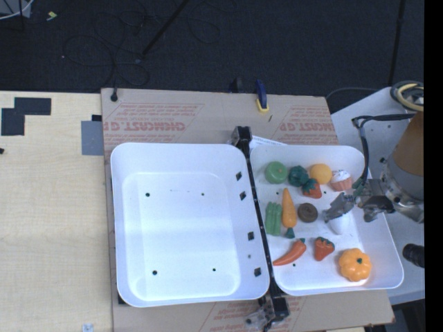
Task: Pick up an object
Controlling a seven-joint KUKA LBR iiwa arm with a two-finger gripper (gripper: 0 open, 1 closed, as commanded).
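The gripper (339,208) is seen low over the right bin (377,272), with whether its jaws are open or closed impossible to tell. Toy foods are crowded around it: a brown disc (307,213) just to its left, a pink cupcake (340,180) above, a strawberry (323,248) and an orange pumpkin (354,265) below. A carrot (288,208) and a green cucumber (274,219) are laid further left. The left bin (180,223) is set alongside on the desk (48,220).
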